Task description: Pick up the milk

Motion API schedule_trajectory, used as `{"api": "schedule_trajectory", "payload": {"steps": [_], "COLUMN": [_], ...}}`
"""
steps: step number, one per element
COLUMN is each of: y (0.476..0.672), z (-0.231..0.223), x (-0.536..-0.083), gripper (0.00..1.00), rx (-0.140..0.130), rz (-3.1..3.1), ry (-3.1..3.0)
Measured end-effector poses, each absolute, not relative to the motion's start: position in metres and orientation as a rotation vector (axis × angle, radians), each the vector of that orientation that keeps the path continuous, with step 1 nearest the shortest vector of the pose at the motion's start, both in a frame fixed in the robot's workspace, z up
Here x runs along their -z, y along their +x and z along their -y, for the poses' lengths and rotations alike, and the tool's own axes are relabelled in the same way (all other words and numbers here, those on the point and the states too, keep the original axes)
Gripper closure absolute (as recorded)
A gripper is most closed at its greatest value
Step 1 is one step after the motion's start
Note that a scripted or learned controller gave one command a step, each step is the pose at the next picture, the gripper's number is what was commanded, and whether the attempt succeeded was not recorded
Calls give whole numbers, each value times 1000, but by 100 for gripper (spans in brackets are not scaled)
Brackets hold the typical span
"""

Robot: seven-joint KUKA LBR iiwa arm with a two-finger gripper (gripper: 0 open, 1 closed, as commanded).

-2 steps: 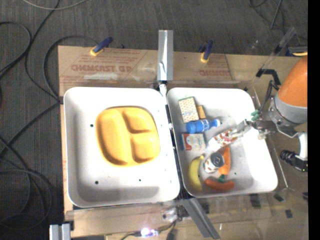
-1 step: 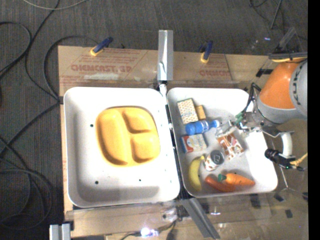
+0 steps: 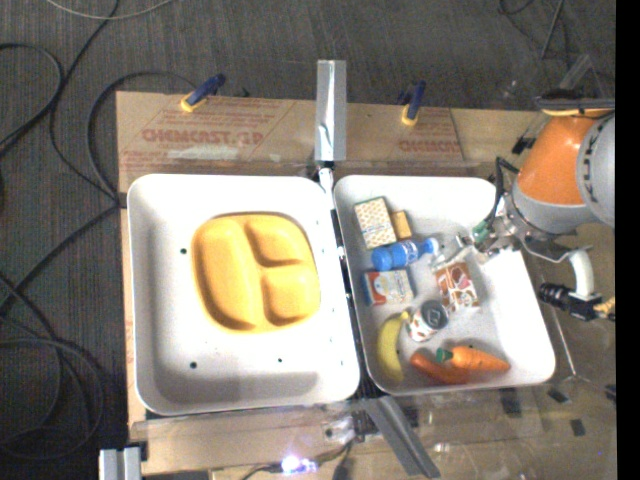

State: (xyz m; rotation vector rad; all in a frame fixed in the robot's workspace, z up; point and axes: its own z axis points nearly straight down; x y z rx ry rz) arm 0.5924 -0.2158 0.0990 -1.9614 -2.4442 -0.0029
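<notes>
The milk [image 3: 458,288], a small white carton with red print, lies on its side in the right half of the right bin [image 3: 520,298]. My gripper [image 3: 476,242] hangs over the bin's upper right part, just above and to the right of the carton. Its tip is close to the carton's upper end. Nothing is seen held in it. The grey arm with its orange band [image 3: 565,168] comes in from the right edge.
The right bin also holds a checkered box [image 3: 373,220], a blue bottle [image 3: 403,254], a blue-and-white box [image 3: 388,287], a small can [image 3: 433,316], a banana [image 3: 390,346] and a carrot [image 3: 460,362]. A yellow divided tray [image 3: 258,271] lies in the left bin.
</notes>
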Motion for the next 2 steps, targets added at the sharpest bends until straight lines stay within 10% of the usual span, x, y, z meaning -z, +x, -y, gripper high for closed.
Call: {"api": "schedule_trajectory", "payload": {"steps": [1,2], "y": [594,656], "z": [214,180], "x": [-109,-201], "gripper": [100,100], "rx": [5,-2], "rz": [2448,2430], "ry": [-1961,-1994]}}
